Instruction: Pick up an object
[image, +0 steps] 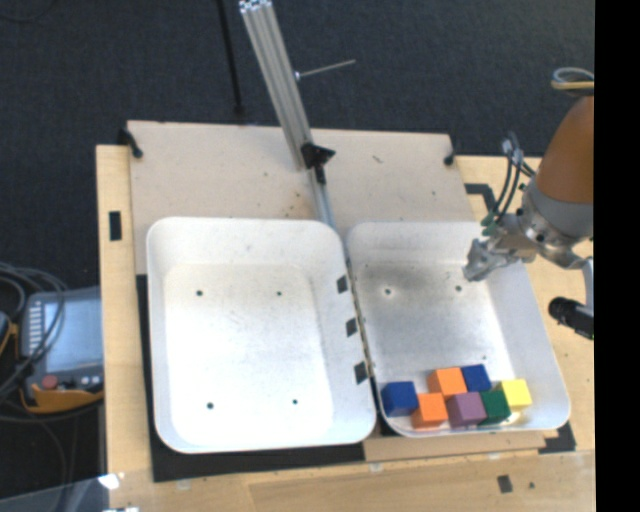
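Observation:
Several small coloured blocks lie bunched at the near edge of the right bin (440, 310): a blue block (399, 396), two orange blocks (449, 381) (431, 407), a purple block (466, 408), a green block (495, 404), a yellow block (516, 392) and a second blue block (476, 376). My gripper (480, 263) hangs over the far right part of that bin, well above and behind the blocks. Nothing is seen between its fingers. The grey arm with its orange band (565, 160) comes in from the right.
The left bin (250, 330) sits beside the right one, with a ridge of clips (352, 325) between them. A slanted aluminium rail (285, 90) rises from the back of the bench. A pendant with cables (60, 345) lies off the bench at left.

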